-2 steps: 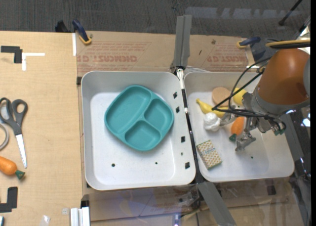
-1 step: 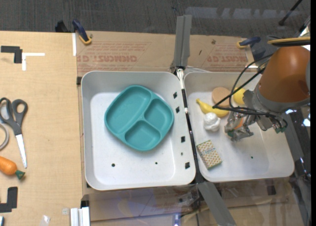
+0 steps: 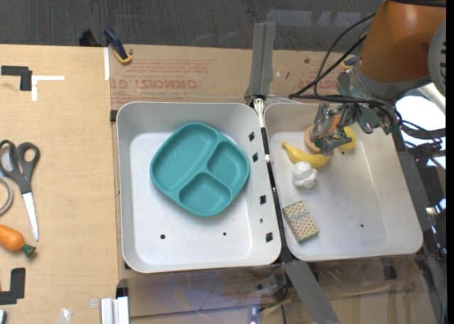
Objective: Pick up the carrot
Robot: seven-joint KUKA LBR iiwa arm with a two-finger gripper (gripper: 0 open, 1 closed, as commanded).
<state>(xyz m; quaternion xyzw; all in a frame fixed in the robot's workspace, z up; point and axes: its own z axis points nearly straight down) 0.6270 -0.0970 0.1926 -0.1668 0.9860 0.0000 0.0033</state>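
Over the back of the right bin (image 3: 397, 237), the gripper (image 3: 328, 133) hangs low above a cluster of items; cables and the wrist housing mask its tips, and whether it grasps anything cannot be told. Directly beneath and beside it lie a yellow banana (image 3: 306, 155), a small orange-and-tan object (image 3: 316, 133) of uncertain identity touching the banana's far end, and a white crumpled item (image 3: 304, 174) just in front of the banana. A patterned sponge-like block (image 3: 301, 221) sits nearer the front of the same bin, well apart from the rest. The left bin (image 3: 135, 237) holds a teal divided plate (image 3: 201, 168), its three compartments bare. The carrot (image 3: 13, 239) lies outside both bins, on the wooden bench (image 3: 57, 138) at the view's far left edge, beside a pair of scissors (image 3: 21, 177); its long axis runs roughly across the view, green stub pointing lower right. Judgement: the carrot lies far to the view's left of the gripper, across both bins, so the coming move turns on a long traverse that way, and reach may be a risk.
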